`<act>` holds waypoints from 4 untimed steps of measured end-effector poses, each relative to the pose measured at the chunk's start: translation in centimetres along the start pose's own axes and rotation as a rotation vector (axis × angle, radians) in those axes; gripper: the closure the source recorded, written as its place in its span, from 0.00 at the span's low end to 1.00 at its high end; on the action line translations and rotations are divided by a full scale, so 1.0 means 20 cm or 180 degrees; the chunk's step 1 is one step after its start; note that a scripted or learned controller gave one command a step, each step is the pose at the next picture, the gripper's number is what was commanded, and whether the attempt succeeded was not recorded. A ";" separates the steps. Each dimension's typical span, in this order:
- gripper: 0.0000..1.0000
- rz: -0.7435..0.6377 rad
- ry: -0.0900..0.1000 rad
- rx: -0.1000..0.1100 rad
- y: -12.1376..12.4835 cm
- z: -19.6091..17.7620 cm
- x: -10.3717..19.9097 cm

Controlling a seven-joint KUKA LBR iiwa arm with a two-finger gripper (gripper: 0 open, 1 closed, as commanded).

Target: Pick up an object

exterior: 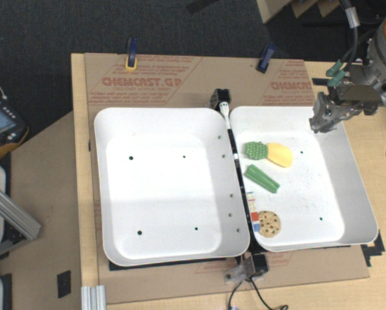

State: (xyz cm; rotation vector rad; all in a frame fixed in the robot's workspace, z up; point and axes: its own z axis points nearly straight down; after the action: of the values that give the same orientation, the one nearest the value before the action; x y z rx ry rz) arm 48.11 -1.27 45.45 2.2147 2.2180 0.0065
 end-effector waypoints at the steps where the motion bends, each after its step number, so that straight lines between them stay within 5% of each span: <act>1: 1.00 -0.0001 -0.0003 -0.0008 0.00 -0.05 0.00; 3: 1.00 -0.0004 -0.0009 -0.0028 0.01 -0.16 0.00; 4: 1.00 0.0013 0.0006 0.0045 -0.01 0.11 -0.04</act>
State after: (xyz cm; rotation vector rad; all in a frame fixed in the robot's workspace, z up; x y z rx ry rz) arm 47.89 -2.12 43.28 2.2272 2.2215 -0.0072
